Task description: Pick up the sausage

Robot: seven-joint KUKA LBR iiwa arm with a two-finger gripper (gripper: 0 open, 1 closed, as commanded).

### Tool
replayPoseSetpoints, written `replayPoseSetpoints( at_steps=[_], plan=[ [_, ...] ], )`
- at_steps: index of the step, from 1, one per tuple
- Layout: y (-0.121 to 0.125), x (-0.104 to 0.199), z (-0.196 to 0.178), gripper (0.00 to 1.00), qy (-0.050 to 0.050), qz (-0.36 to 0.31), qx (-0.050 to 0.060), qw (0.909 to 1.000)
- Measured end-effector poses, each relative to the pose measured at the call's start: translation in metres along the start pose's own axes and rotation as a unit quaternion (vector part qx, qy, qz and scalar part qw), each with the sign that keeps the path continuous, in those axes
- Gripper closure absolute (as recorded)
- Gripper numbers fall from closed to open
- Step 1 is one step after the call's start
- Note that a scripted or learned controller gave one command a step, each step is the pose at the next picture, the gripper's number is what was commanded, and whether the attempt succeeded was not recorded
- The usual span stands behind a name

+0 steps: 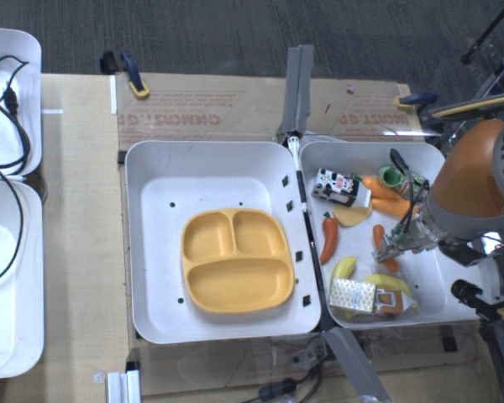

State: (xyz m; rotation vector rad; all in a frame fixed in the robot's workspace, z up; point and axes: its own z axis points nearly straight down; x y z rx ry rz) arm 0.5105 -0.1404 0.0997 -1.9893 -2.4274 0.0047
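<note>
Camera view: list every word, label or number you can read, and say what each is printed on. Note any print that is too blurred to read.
"CHEMC?S" (upside down, red, partly legible): cardboard behind the bins, printed twice.
Black-and-white carton in the right bin: print too small to read.
Patterned packet at that bin's front: print too blurred to read.

Count: 2 white bins on the tabletop, left bin [143, 225] and right bin [437, 305]; 1 yellow divided plate [237, 259] in the left bin. Right bin: 1 red-orange sausage [328, 238] near its left wall, 1 more like it [378, 240] by the gripper, 1 carrot [390, 202], 2 bananas, one at [343, 268] and one at [388, 282], 1 black-and-white carton [336, 186], 1 patterned box [354, 296] at the front edge, 1 green round piece [391, 176]. The clutter overlaps, so the right-bin counts are approximate.
</note>
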Motion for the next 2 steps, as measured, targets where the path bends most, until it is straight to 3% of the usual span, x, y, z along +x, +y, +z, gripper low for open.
replayPoseSetpoints(
  at_steps=[1, 2],
  plan=[
    [0.037, 0.002, -0.148, 1.0, -0.001, 0.083, 0.0, 0.9966],
    [0.001, -0.025, -0.184, 1.0, -0.001, 0.248, 0.0, 0.9687]
  ],
)
